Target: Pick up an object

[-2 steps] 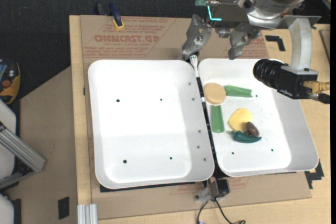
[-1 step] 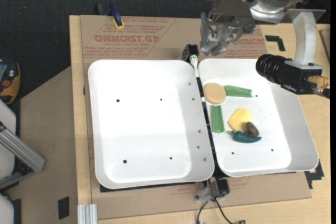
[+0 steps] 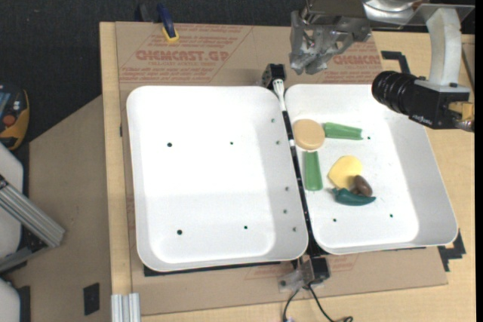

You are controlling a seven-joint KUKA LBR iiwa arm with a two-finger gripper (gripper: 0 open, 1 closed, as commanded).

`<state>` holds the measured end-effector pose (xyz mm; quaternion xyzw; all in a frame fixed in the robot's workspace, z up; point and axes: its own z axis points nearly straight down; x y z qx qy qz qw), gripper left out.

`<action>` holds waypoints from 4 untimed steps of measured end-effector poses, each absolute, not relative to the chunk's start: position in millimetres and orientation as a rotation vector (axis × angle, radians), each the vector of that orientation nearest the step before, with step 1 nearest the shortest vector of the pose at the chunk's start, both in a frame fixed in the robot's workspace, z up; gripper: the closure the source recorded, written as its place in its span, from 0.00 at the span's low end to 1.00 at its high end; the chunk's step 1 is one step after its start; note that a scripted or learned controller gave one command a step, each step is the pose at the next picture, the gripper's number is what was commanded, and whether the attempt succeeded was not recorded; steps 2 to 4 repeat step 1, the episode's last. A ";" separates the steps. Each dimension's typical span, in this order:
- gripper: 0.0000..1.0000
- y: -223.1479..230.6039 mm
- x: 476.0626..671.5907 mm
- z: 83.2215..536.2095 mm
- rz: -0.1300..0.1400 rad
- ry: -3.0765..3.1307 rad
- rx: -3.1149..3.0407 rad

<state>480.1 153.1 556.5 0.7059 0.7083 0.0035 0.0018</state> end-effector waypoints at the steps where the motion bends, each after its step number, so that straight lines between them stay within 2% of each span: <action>1: 1.00 195.5 478.2 463.3 -0.016 2.230 2.221; 4: 1.00 195.5 478.2 463.3 -0.016 2.230 2.221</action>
